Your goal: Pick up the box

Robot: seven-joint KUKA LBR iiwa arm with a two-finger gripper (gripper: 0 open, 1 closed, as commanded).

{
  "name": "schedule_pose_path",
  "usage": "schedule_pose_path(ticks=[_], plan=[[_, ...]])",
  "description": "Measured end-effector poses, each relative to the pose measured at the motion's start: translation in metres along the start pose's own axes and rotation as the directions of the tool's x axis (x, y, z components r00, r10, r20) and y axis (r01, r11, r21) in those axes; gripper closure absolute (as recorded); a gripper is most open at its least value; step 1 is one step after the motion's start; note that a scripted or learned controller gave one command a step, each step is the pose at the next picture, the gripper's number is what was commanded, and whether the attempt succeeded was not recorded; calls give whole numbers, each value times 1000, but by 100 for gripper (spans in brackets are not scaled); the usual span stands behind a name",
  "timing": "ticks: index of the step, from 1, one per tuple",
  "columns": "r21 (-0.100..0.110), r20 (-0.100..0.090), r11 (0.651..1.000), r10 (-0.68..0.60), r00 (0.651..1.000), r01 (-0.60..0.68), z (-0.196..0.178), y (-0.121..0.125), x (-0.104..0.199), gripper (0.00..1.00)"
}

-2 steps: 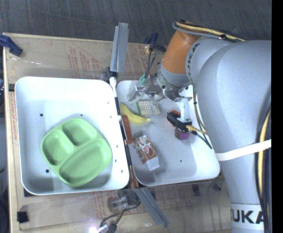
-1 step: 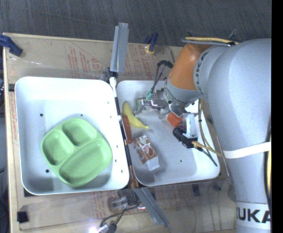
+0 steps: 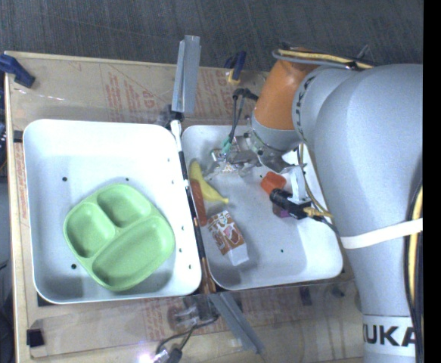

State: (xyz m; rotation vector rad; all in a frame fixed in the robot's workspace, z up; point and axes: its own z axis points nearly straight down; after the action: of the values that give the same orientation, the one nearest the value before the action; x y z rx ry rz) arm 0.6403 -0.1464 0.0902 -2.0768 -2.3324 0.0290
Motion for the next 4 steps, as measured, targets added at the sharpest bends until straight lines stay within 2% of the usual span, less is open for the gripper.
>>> schedule_pose_path(ticks=[1, 2, 3, 4], plan=[[-21, 1, 1000, -14, 1000, 14, -13, 7, 6, 100], [-21, 1, 1000, -14, 1000, 14, -13, 7, 6, 0], [-22, 1, 1000, -16, 1000, 16, -23, 8, 6, 100], [-22, 1, 1000, -16, 1000, 16, -23, 8, 6, 0]])
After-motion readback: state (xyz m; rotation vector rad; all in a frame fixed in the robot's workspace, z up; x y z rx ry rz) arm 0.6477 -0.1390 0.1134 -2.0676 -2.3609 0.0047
